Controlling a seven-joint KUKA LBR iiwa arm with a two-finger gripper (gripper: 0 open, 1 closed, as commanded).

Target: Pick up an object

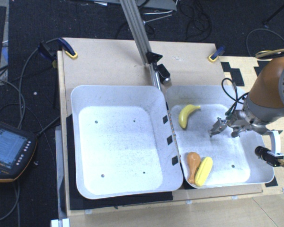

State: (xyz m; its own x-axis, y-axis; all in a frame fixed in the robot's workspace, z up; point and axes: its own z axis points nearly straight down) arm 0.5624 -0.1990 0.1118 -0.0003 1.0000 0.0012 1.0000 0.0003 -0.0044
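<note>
The claw (224, 127) hangs over the right bin (260, 176), out in the bare middle of its floor, and whether it is spread or pressed together cannot be told from this angle. Nothing shows pinched in it. Behind it the grey arm (267, 109) with its orange band comes in from the right edge, cables looping above the wrist.

Over to the objects, all in that right bin: a banana (187, 114) lies near the far left corner, curved, well clear of the claw. Down at the near left corner an ear of corn (203, 170) lies tilted, touching an orange carrot-like piece (193, 164) just beside it on its left. Both sit apart from the claw.

The left bin (80, 98) sits alongside, its rim overlapping the right bin's edge, on the wooden bench (113, 60).
</note>
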